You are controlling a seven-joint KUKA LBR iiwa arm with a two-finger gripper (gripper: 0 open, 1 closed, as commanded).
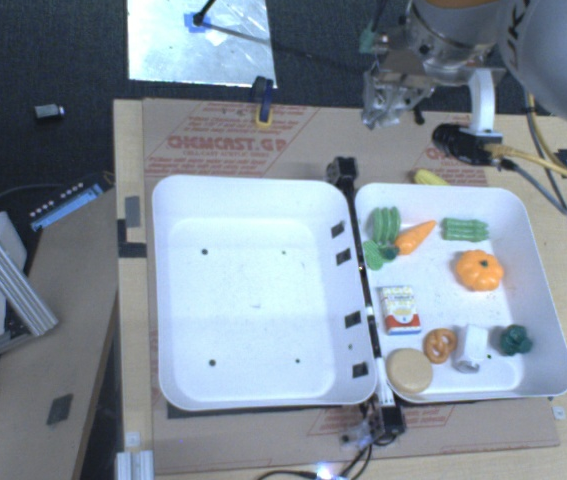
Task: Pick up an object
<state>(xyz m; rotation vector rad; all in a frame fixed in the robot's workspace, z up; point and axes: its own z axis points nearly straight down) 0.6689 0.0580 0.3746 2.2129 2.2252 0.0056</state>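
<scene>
The right bin (538,258) holds several toy foods: a green pepper (384,225), a carrot (413,236), green beans (464,230), an orange pumpkin (477,270), a small red and white box (399,308), a pretzel (439,344), a white cup (472,347), broccoli (514,340) and a tan bun (409,371). My gripper (387,103) hangs high above the bench beyond the bins' far edge, near the divide between them. Nothing shows between its fingers.
The left bin (178,218) sits beside the right one, joined by black clips (342,170). A yellow banana (429,178) lies on the cardboard just behind the right bin. A yellow-blue clamp (262,103) stands at the cardboard's far edge.
</scene>
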